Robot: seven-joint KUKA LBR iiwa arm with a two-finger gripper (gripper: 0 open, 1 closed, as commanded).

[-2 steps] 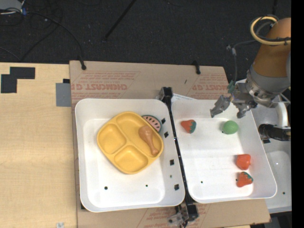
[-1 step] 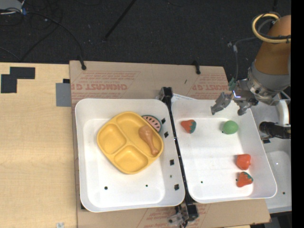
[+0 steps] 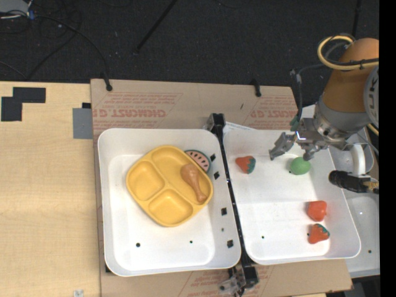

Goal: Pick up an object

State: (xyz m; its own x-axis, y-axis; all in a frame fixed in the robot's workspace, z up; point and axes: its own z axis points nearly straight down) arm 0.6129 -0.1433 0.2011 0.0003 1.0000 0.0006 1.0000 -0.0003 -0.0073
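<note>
- The claw (image 3: 294, 147) hangs over the far part of the right bin (image 3: 272, 234), its fingers spread apart with nothing between them.
- A green ball (image 3: 300, 166) lies just beside the claw, on its near side.
- A strawberry (image 3: 246, 164) sits to the left, close to the bin's left wall.
- A red tomato (image 3: 316, 210) and another strawberry (image 3: 318, 234) sit near the right wall.
- The middle of the right bin is bare.
- The left bin (image 3: 117, 228) holds a yellow plate (image 3: 158, 190) with a chicken leg (image 3: 195, 182).
</note>
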